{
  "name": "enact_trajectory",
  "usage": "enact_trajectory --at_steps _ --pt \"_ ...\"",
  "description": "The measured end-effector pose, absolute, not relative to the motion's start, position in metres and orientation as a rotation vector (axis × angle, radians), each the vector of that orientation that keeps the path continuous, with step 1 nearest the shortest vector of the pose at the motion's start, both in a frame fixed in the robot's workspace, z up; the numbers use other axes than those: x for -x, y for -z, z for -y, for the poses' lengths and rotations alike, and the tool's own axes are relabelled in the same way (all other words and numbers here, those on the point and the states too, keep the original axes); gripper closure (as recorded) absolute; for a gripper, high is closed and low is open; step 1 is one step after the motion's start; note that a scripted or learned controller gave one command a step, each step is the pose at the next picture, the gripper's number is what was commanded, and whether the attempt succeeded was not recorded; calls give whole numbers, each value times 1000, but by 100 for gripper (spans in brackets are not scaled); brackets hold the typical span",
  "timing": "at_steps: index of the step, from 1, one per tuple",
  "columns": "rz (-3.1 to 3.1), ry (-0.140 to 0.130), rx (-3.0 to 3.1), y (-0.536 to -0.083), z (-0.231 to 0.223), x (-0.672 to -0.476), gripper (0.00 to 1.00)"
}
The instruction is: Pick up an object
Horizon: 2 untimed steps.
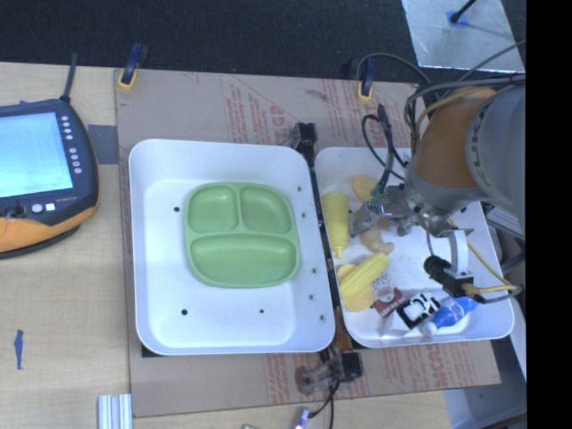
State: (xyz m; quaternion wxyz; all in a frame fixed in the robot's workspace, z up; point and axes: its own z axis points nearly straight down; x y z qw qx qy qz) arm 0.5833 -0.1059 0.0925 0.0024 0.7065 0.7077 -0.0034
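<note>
two bins: we see a green plate (pixel 241 235) in the left bin (pixel 156 320)
right bin (pixel 500 324): corn pieces (pixel 362 277)
gripper (pixel 380 217): low among them
grip: we cannot tell

Right bin (pixel 500 329) crowded: corn (pixel 362 280), small toys, cables. Left bin (pixel 152 239) roomy around the green plate (pixel 241 235).

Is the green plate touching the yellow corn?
Apart. The camera view shows the green plate in the left bin and the corn in the right bin, with both bins' rims between them.
</note>
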Motion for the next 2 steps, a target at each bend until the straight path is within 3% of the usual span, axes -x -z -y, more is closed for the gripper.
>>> enact_trajectory --at_steps 1,2 --pt "-2225 10 -2215 -103 105 -584 100" --pt "-2228 0 -2217 -193 23 -579 100"
